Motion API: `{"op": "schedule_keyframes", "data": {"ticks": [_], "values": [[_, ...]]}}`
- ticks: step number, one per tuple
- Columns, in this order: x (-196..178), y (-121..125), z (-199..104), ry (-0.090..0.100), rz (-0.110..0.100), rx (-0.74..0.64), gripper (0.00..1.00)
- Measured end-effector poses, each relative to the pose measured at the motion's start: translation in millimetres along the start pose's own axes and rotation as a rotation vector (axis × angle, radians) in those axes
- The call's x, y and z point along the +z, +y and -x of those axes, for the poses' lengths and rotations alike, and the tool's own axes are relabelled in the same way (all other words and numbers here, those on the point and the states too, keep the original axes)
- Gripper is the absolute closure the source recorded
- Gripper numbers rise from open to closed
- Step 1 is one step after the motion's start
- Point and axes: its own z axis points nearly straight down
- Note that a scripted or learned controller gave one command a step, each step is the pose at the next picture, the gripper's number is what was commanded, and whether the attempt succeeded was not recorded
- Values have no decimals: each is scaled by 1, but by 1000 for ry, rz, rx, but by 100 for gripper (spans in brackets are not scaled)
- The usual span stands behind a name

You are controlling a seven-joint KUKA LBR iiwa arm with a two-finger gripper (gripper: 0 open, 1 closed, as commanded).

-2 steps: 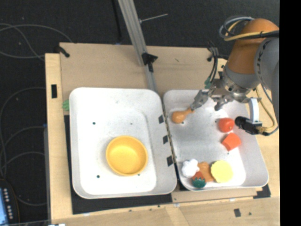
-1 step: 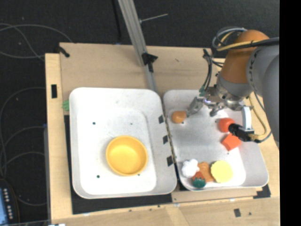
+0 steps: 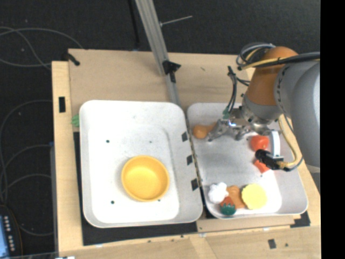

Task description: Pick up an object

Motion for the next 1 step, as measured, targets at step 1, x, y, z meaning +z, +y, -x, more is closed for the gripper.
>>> {"op": "schedule_keyframes", "data": {"ticks": [1], "values": [[-14,2,0,1,8,2,100]]}}
